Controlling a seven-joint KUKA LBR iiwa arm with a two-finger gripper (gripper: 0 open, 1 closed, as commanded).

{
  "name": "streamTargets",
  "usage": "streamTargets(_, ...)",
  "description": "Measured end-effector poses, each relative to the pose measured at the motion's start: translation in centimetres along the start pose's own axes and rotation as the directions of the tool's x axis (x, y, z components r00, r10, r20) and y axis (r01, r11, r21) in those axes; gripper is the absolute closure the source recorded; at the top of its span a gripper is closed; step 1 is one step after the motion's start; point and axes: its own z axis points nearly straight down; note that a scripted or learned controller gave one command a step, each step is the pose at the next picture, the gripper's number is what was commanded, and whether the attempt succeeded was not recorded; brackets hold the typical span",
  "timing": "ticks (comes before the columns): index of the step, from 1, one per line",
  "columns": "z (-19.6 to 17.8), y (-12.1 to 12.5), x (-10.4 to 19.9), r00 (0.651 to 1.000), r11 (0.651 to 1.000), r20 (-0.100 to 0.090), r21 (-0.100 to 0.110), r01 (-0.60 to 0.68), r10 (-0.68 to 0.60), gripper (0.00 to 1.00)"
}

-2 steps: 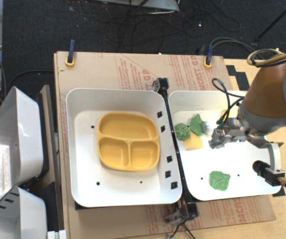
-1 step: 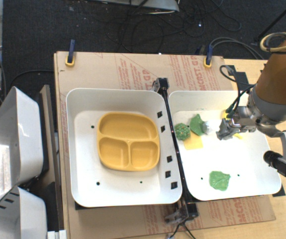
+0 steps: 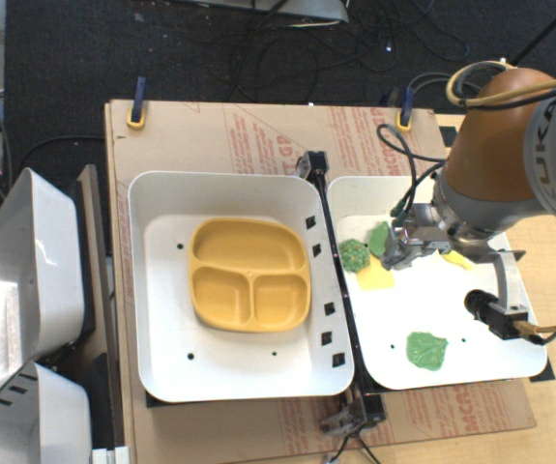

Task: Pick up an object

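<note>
Two shallow white bins sit side by side on the surface: the left bin [image 3: 152,201] holds a yellow divided tray [image 3: 250,274], and the right bin [image 3: 519,361] holds the loose pieces. From the camera view, the hand [image 3: 400,247] is low in the right bin's near-left part, among a cluster of things: a round green piece [image 3: 354,254], a yellow block [image 3: 374,278] just below it, and a second green piece [image 3: 380,236] touching the hand's left side. A yellow scrap [image 3: 458,259] lies on its other side. I cannot tell whether the hand is released or clenched, nor whether anything sits in it.

This looks like the reach-and-grasp step, the hand down at the cluster. The next move likely calls for closing on one piece alone, then lifting straight up.

That second green piece seems longer than wide, its long axis running roughly up-and-down in the view. Well apart, a flat green lump [image 3: 426,349] lies near the front wall, with no clear long axis.
</note>
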Motion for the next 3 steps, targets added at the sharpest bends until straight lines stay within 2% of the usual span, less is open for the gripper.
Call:
streamTargets(1,1.0,0.6,5.0,1.0,1.0,0.0,0.001,0.0,0.0,1.0)
streamTargets(3,-0.4,2.9,14.2,1.0,1.0,0.0,-0.002,0.0,0.0,1.0)
